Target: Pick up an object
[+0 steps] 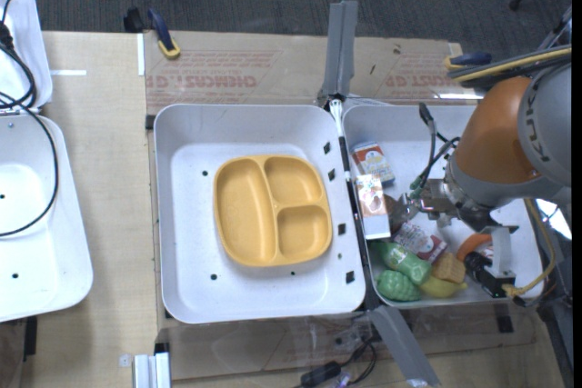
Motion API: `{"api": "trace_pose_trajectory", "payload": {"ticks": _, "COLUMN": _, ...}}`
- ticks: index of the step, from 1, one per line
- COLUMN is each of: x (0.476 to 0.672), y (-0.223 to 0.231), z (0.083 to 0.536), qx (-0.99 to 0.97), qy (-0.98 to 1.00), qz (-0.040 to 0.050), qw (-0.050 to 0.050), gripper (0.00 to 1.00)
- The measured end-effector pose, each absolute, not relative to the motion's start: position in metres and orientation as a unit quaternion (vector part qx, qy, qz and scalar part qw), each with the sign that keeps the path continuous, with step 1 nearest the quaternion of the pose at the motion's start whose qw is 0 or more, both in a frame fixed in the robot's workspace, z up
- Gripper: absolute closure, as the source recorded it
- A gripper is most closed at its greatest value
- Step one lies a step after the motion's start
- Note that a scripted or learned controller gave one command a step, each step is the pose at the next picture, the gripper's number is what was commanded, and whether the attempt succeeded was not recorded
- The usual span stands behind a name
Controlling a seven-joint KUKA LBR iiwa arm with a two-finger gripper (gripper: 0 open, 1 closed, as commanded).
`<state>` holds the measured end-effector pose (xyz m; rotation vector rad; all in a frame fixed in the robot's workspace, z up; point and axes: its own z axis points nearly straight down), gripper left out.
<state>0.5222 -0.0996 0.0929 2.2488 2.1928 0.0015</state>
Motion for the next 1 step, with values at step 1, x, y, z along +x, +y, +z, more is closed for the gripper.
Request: {"api": "trace_pose_trajectory", "payload": {"ticks": 1, "x": 0.4770, "y": -0.1376, "z": 0.0911, "qx": 0.716, "qy": 0.699, "qz": -0.0006, "qw": -0.001, "gripper": 0.00}}
